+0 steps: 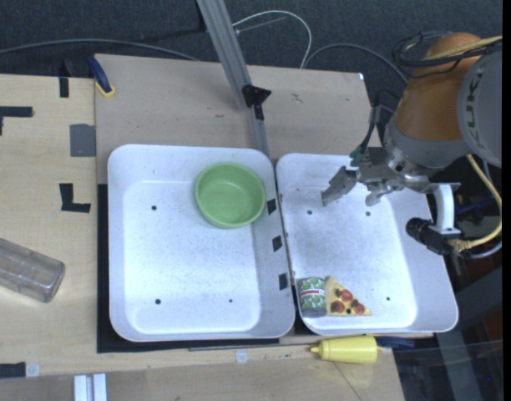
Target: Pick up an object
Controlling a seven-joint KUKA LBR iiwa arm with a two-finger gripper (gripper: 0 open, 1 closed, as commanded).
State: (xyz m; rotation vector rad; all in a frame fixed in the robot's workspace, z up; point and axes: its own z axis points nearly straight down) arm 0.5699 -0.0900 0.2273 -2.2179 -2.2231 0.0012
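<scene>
My gripper (353, 195) hangs over the upper part of the right bin (406, 249), open, with nothing between its fingers. A toy pizza slice (346, 300) lies in the near left corner of that bin, well below the gripper. Touching the slice on its left is a small green and white packet (311, 295). In the left bin (147, 257) a green bowl (230, 194) stands upright near the back right corner.
A yellow bottle (350, 350) lies on the bench just outside the right bin's near rim. A clear plastic container (20, 267) rests on the bench at far left. A grey pole (230, 48) slants down to the bins' back edge.
</scene>
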